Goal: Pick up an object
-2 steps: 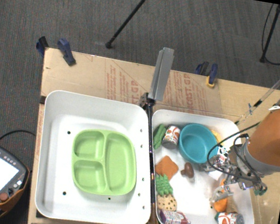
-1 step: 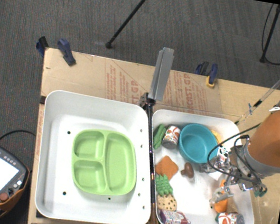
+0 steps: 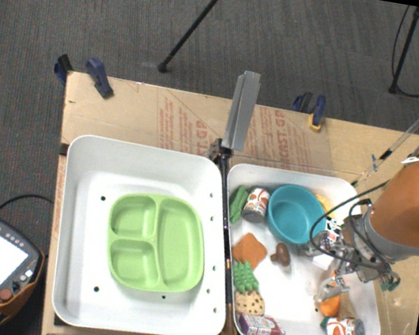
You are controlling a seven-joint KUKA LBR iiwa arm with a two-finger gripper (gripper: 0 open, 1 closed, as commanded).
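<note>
My pincer is low in the right bin, at 4 o'clock of the teal bowl, tips right over an orange object. Can't tell if the pincer's open or closed, or whether it has anything. Likely target is that orange piece, just at 11 o'clock of the can in the corner. Tight spot: can and bin wall crowd it. The green divided plate sits alone in the left bin.
</note>
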